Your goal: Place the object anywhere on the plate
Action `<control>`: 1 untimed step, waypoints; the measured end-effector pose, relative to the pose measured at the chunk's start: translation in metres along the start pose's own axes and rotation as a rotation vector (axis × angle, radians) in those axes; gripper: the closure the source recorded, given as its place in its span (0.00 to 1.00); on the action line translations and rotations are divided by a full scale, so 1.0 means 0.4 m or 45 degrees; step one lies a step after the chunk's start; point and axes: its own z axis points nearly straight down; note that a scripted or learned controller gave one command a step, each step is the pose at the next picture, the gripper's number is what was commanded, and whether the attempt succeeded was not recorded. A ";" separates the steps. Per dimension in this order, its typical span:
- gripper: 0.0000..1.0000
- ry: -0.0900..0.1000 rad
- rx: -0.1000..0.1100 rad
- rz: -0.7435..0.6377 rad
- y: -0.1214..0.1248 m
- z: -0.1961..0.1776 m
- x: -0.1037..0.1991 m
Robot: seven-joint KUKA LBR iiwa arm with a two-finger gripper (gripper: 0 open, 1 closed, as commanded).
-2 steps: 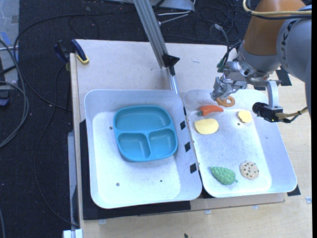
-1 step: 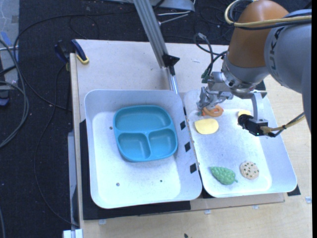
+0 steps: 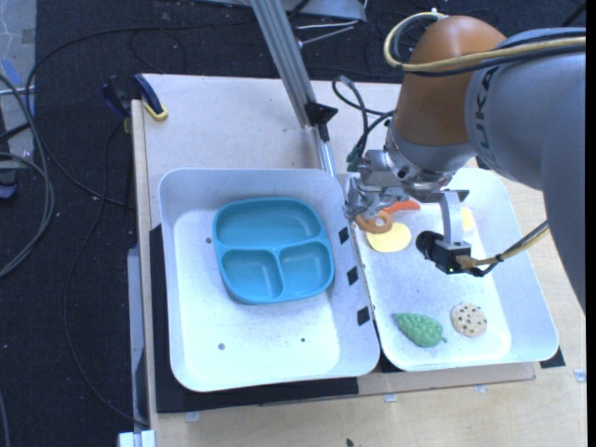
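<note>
Camera view, gripper (image 3: 365,214) over orange object (image 3: 386,214), plate (image 3: 274,250) left

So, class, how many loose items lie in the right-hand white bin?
4: a green leafy item and a round speckled cookie near the front, a pale yellow disc and an orange curved piece beneath the gripper. The arm may hide more.

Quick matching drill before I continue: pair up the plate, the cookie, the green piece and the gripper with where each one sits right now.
Things:
1. blue plate
2. cookie
3. green leafy piece
4. gripper

Places:
A. right bin, near front edge, right of its green neighbour
B. left bin, middle
C. top of right bin, over the orange and yellow items
D. right bin, front, nearer the divider

Pairs: 1-B, 2-A, 3-D, 4-C
</note>
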 end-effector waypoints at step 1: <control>1.00 -0.001 0.001 0.000 -0.078 0.015 0.096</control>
